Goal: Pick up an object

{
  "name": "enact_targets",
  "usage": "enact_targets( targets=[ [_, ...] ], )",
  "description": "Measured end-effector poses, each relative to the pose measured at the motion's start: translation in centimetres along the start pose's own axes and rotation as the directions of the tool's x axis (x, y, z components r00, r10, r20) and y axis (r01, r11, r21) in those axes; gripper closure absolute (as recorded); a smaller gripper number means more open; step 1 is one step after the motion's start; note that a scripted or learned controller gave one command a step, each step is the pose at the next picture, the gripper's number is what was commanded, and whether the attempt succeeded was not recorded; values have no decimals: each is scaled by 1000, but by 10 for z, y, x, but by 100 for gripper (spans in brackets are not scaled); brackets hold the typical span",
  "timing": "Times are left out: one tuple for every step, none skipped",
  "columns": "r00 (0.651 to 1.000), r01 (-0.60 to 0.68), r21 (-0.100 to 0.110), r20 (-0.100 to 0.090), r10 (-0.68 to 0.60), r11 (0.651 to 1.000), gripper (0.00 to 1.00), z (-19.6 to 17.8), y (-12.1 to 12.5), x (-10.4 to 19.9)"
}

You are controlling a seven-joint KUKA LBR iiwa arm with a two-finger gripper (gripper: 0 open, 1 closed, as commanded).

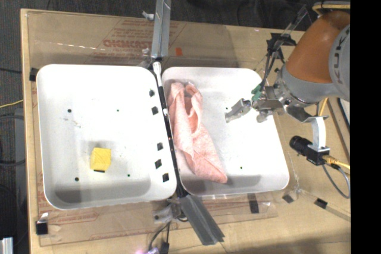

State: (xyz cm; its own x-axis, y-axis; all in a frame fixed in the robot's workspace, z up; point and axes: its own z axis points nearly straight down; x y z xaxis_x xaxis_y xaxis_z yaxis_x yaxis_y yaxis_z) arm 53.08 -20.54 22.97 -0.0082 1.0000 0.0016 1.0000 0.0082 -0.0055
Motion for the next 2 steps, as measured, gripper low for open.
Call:
enact_targets(
  targets=[
    [998,-69,-1,0,69,998,0,1,-42,-4],
    [995,100,0,0,-100,995,0,86,-3,33]
  ],
)
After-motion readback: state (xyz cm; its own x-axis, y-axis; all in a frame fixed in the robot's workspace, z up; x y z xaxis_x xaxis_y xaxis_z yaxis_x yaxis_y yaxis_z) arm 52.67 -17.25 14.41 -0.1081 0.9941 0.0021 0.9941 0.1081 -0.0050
